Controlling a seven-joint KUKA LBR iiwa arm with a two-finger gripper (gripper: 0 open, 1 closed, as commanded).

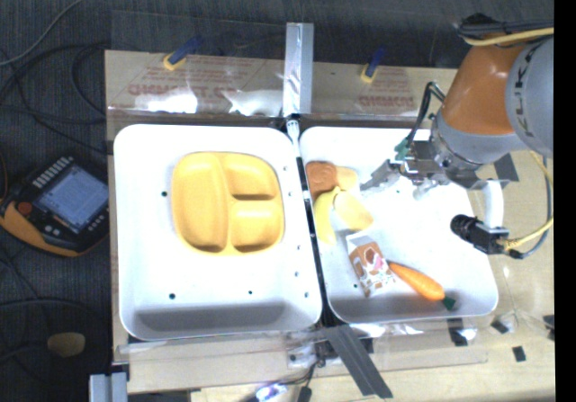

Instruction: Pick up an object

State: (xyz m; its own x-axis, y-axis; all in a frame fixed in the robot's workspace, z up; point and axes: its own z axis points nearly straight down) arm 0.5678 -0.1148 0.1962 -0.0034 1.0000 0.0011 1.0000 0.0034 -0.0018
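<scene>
Orange carrot (417, 281) lies slantwise, green tip lower right, in the right bin (468, 301); end effector (382, 174) grip unclear.

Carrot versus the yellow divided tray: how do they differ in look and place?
The carrot is orange, slim and tapered with a green end; the yellow divided tray is broad, flat and split into compartments. The carrot lies in the right bin, slanted, beside a small printed carton; the tray sits alone in the left bin. The carrot is far smaller than the tray. Both lie untouched, apart from the claw.
</scene>
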